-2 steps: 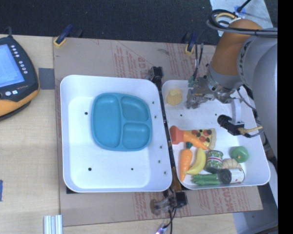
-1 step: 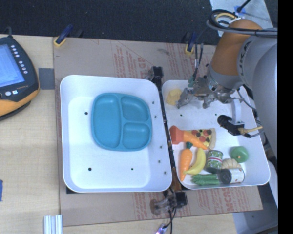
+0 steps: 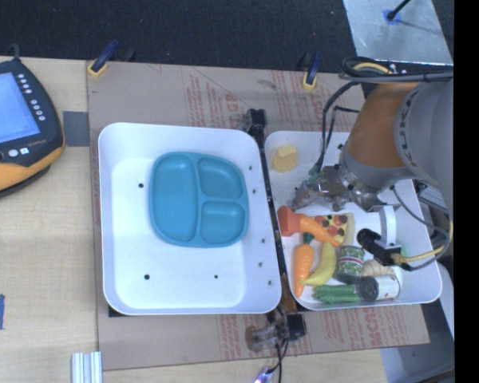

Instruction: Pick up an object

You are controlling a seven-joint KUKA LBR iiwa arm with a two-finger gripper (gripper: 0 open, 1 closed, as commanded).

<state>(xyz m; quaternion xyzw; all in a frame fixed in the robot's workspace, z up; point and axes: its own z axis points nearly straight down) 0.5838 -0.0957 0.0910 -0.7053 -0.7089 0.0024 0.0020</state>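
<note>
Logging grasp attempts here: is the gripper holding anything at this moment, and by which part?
Cannot be told. The gripper hangs over the right bin, above the toy food.

The bins looked like smooth, slightly glossy white plastic, and the blue tray like matt plastic. Under them lay rough brown cardboard on a pale wood-grain bench. The arm showed smooth grey casing with a satin orange band.
</note>
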